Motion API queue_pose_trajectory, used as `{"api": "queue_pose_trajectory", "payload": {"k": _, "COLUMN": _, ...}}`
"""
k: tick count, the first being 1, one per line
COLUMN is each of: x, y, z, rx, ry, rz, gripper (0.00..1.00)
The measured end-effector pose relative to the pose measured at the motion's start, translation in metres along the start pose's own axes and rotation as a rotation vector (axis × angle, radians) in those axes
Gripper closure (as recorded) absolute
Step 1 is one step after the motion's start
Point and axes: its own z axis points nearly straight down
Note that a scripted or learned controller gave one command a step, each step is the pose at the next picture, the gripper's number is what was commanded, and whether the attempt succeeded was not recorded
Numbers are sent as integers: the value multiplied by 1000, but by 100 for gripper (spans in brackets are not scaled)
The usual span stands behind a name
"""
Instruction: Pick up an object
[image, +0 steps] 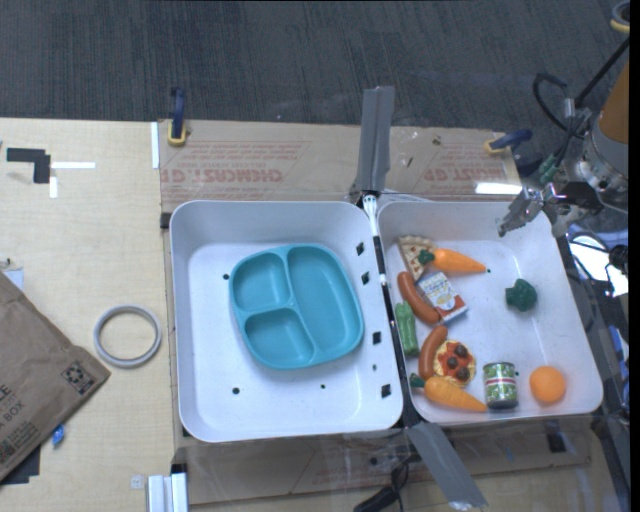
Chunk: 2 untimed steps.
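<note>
The right bin (560, 300) holds several toy foods: a pizza slice (413, 250), a carrot (460, 263), a red sausage (415, 297), a small carton (441, 293), a green pod (405, 328), broccoli (520, 295), a second pizza piece (455, 362), another carrot (455, 395), a green can (499, 385) and an orange (547, 385). My gripper (517, 213) hangs over the bin's far right corner, above and behind the broccoli, with nothing seen in it.
The left bin (200, 300) bears a blue divided plate (297, 305). A tape roll (127, 334) and a cardboard box (30, 385) lie on the bench to the left. Clamps (177, 125) sit at the back edge, and cables (560, 100) hang by the arm.
</note>
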Motion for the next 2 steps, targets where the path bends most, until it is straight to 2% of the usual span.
{"api": "queue_pose_trajectory", "payload": {"k": 1, "x": 26, "y": -5, "z": 120, "rx": 1, "ry": 0, "rz": -65, "gripper": 0}}
{"api": "queue_pose_trajectory", "payload": {"k": 2, "x": 24, "y": -5, "z": 111, "rx": 0, "ry": -1, "rz": -61, "gripper": 100}}
